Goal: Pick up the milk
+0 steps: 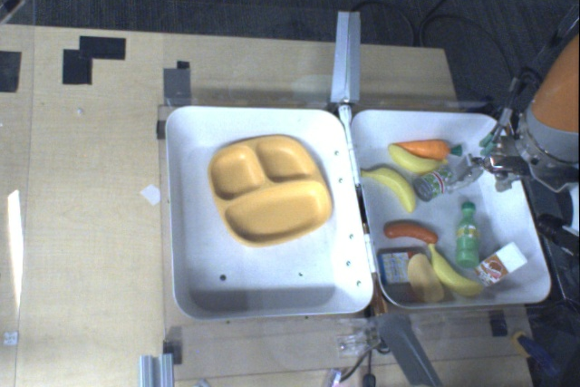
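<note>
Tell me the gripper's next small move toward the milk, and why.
Probably shift toward the near right corner of the right bin. The gripper sits by the can near the bin's middle, while the milk carton lies apart from it beside the green bottle.

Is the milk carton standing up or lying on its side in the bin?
Lying on its side: the milk carton rests flat and slanted in the right bin's front corner, beside the upright green bottle.

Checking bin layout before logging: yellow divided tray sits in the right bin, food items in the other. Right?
Not quite. The camera view shows the yellow divided tray in the left bin; the food items, such as the green bottle and carrot, lie in the right bin.
</note>
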{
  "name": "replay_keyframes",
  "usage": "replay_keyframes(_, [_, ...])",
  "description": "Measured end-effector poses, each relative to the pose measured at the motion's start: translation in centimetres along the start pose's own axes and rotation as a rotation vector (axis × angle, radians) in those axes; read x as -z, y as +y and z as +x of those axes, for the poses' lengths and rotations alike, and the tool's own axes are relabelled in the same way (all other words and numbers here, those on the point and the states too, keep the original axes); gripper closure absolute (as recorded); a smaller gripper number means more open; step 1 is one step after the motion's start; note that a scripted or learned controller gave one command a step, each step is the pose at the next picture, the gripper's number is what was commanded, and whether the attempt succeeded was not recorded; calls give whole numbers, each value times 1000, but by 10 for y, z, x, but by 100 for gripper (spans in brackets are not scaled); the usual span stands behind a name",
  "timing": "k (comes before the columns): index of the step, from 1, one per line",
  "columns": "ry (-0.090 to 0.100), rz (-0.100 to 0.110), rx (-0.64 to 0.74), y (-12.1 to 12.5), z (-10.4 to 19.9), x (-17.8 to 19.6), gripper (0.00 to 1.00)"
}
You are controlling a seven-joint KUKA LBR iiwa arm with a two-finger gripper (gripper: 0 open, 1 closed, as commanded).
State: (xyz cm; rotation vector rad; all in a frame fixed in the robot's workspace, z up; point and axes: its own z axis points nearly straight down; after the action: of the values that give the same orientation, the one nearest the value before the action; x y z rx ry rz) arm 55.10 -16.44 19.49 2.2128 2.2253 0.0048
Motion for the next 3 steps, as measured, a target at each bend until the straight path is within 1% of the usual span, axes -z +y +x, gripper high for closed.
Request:
replay_keyframes(1, [0, -6, 4, 2, 1, 12, 100])
replay_keyframes(2, [-3, -3, 430, -41, -18, 81, 100])
replay_keyframes(3, [-3, -4, 848, -18, -6, 76, 100])
